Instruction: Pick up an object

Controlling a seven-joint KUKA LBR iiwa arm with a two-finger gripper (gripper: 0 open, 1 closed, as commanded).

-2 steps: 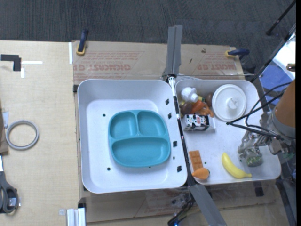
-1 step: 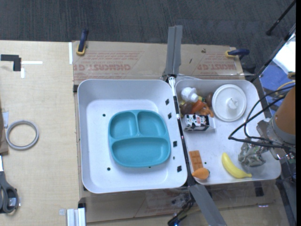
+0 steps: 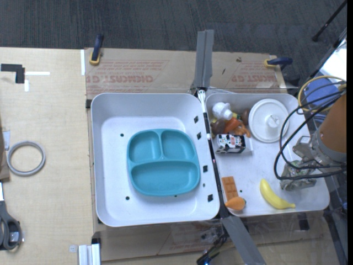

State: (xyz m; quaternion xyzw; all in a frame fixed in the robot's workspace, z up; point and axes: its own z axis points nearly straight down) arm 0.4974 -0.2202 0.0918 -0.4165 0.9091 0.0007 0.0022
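The pick looks not yet made: the curved yellow banana (image 3: 276, 195) lies on the floor of the right white bin (image 3: 259, 167), just beside the metal gripper (image 3: 298, 178), whose grip I cannot tell.

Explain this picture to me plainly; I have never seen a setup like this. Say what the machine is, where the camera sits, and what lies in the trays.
One camera looks down at a slant on two white bins. The left bin holds a teal divided plate. The right bin holds a banana, a white lid, a small black-and-white carton and an orange wafer. The robot arm enters from the right; its gripper sits over the right bin, near the banana. Nothing visible is held.
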